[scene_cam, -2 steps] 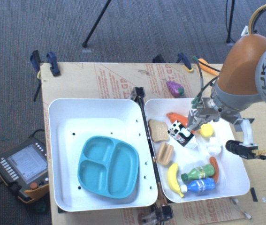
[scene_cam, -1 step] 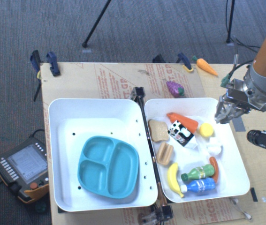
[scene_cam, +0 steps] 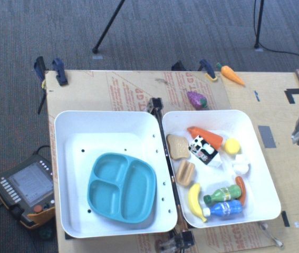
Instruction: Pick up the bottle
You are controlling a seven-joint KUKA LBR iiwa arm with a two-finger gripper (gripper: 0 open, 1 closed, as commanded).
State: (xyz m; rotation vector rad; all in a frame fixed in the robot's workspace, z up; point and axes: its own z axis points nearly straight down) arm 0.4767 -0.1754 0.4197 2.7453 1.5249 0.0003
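— While the arm waits off to the right, where do you put the bottle?

— Two candidates, both lying on their sides at the near end of the right bin [scene_cam: 254, 121]. A green bottle [scene_cam: 222, 195] with a yellow band, and a blue bottle [scene_cam: 224, 209] just nearer, almost touching it. A banana [scene_cam: 195, 202] curves against their caps on the left, and a red sausage-like piece [scene_cam: 240, 190] sits at their right ends.

— And the gripper?

— Just a grey sliver shows at the right edge, far from the bottles; I cannot tell whether the claw is wide or narrow.

— What could spoil the pick?

— Crowding, I'd judge. The two bottles lie so close that fingers coming down between them may land on a rounded body and roll it away. The banana could be nipped instead, or the near wall of the bin could block a finger beside the blue one.

— The left bin [scene_cam: 65, 141]?

— Holds a teal divided plate [scene_cam: 122, 187], well apart.
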